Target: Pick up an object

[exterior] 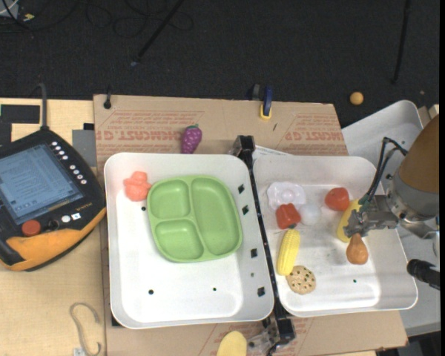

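White bins sit side by side; your arm reaches into the right bin from the right. The gripper hangs low over a yellow piece and just above a pear; you cannot tell its state. Nearby lie a tomato, a red piece, corn and a cookie. A green plate lies in the left bin.

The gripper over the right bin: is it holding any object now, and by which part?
It cannot be told. The gripper is low in the right bin, beside a yellow object and above a brown pear-shaped object, but no hold shows.
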